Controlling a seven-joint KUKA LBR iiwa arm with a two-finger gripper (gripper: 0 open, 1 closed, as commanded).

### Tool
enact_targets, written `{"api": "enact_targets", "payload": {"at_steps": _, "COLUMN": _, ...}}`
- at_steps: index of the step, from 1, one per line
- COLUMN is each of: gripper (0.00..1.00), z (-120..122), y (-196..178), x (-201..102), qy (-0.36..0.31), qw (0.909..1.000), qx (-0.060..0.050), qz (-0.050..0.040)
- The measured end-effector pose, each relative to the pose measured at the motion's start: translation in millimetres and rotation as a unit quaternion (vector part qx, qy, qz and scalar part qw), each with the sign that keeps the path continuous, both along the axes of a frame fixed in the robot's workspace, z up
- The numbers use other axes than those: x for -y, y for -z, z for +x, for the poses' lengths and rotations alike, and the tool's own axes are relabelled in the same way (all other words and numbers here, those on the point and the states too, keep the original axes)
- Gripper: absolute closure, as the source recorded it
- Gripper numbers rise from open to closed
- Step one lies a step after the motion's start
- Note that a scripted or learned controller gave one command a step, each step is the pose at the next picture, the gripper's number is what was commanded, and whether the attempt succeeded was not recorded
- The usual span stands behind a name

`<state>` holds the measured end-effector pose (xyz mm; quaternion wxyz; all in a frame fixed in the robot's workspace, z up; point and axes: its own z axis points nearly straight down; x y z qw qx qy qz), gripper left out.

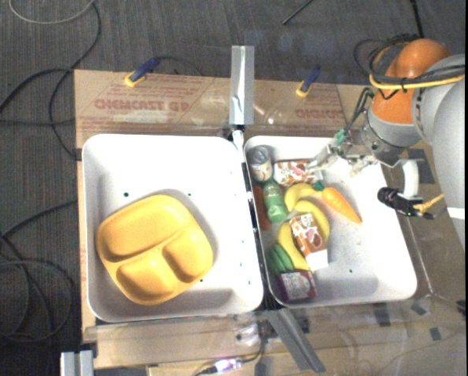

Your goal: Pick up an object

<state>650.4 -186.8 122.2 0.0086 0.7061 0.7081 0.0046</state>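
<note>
My gripper (325, 160) hangs over the far part of the right bin (375, 280), just above the pile of toy food. Its fingers look slightly apart with nothing between them. Below it lie an orange carrot (341, 204), yellow bananas (304, 196), a small printed carton (307, 233), a green bottle (274, 200), a silver can (259, 161) and a purple packet (295, 284). The carrot is closest to the fingertips, a little nearer to the camera.
The left bin (108, 155) holds a yellow sectioned tray (155, 245). The grey arm with its orange band (402, 65) fills the upper right. A metal divider (242, 84) stands behind the bins. Bare floor shows on the right bin's right side.
</note>
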Motion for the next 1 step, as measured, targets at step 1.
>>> {"api": "enact_targets", "payload": {"at_steps": 1, "gripper": 0.0, "z": -35.0, "y": 34.4, "x": 13.2, "qy": -0.06, "qw": 0.9982, "qx": -0.004, "qz": 0.0002}}
